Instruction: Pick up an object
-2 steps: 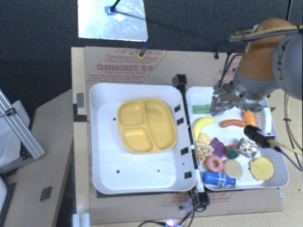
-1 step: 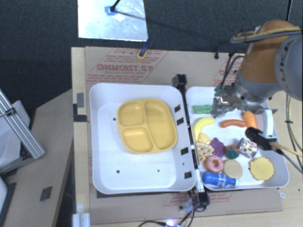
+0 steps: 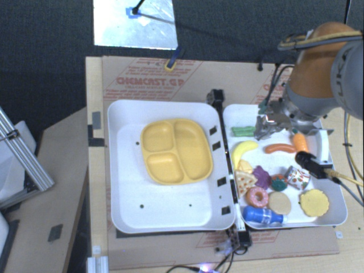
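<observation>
Your arm [image 3: 318, 67] reached in over the right bin [image 3: 335, 201], while the left bin [image 3: 122, 169] held a yellow divided plate [image 3: 173, 151]. The gripper [image 3: 267, 128] hung beside the green toy [image 3: 243, 131], perhaps touching it; I could not tell how its jaws stood. The banana [image 3: 244, 151] and sausage [image 3: 280, 148] lay just below.

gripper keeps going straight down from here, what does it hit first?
Most likely the bare floor of the right bin, just right of the green piece. The gripper sits over that gap, above the banana and sausage. Depth is unclear from this slanted view, so it may clip the green piece.
</observation>
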Available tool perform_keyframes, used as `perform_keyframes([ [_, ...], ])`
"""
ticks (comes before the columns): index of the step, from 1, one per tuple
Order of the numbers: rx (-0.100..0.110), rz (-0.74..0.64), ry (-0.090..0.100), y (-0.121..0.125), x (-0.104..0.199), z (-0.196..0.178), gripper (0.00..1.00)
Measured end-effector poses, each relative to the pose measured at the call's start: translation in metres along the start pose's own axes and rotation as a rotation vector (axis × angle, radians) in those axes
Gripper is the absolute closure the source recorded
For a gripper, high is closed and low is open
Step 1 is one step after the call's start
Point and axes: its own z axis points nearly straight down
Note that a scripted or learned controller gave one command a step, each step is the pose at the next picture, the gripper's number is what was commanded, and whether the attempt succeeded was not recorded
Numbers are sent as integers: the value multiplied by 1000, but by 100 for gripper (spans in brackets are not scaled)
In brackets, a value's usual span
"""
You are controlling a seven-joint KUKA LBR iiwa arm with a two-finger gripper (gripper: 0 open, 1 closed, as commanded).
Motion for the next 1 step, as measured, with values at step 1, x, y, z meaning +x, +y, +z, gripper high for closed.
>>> perform_keyframes([
  [1,0,-2,0,1,1,1,100],
])
